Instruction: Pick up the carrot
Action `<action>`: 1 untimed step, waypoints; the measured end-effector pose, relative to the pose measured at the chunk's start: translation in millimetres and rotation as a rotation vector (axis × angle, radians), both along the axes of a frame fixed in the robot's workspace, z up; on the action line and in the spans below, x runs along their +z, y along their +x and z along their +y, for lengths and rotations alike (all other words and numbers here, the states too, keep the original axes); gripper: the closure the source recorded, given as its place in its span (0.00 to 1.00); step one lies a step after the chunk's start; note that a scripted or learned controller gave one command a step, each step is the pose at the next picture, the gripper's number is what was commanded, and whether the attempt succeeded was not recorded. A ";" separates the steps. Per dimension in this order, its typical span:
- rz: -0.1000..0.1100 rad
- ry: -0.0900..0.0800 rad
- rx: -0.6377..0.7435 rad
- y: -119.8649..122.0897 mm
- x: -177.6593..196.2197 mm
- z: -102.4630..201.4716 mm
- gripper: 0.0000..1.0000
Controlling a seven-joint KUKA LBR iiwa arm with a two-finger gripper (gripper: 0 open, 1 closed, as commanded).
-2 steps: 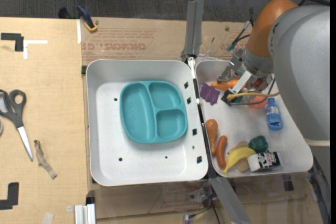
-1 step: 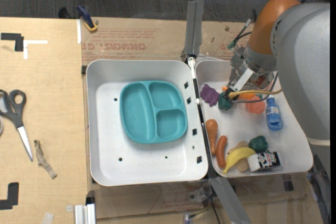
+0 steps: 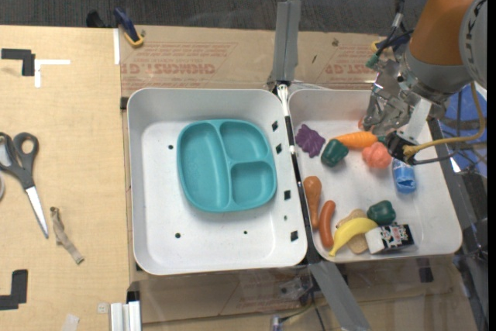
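Observation:
The carrot (image 3: pixel 357 140) is orange and lies on its side near the back of the right bin (image 3: pixel 434 244), with a dark green piece (image 3: pixel 335 153) at its left end. My gripper (image 3: pixel 381 118) hangs just above and behind the carrot's right end, close to the bin's back wall. Nothing is visibly lifted off the bin floor. The grey arm with its orange band (image 3: pixel 449 4) comes in from the upper right.
A pink peach-like fruit (image 3: pixel 377 155) and a blue item (image 3: pixel 404 178) lie right of the carrot, purple grapes (image 3: pixel 309 140) to its left. Nearer the front are a sausage (image 3: pixel 312 194), banana (image 3: pixel 353 230), green pepper (image 3: pixel 380 211) and small box (image 3: pixel 391 238). The left bin (image 3: pixel 147 229) holds a teal divided plate (image 3: pixel 229 165).

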State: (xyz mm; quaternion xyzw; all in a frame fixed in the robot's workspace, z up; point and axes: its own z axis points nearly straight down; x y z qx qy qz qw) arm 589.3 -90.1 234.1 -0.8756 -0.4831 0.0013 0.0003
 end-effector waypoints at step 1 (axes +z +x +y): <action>0.000 0.000 0.000 0.0 0.0 0.1 0.00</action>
